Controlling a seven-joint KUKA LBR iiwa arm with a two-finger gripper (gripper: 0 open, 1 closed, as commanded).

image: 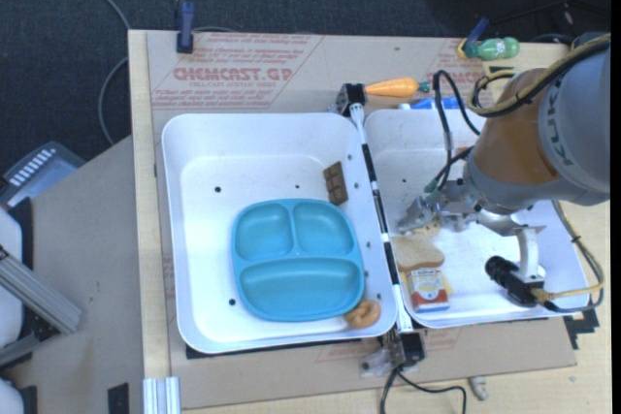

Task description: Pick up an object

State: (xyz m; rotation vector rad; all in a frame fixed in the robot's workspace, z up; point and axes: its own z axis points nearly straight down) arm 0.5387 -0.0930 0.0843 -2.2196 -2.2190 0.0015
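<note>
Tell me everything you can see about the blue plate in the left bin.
The blue plate is a light blue tray with rounded corners, and it looks like smooth plastic. Raised ridges split it into three compartments: two smaller ones at the far side and one wide one at the near side. All three look bare. It lies flat on the floor of the left bin, toward the near right corner, turned a little against the bin's walls. A small brown pretzel-like item lies at its near right corner, seemingly touching it.
</note>
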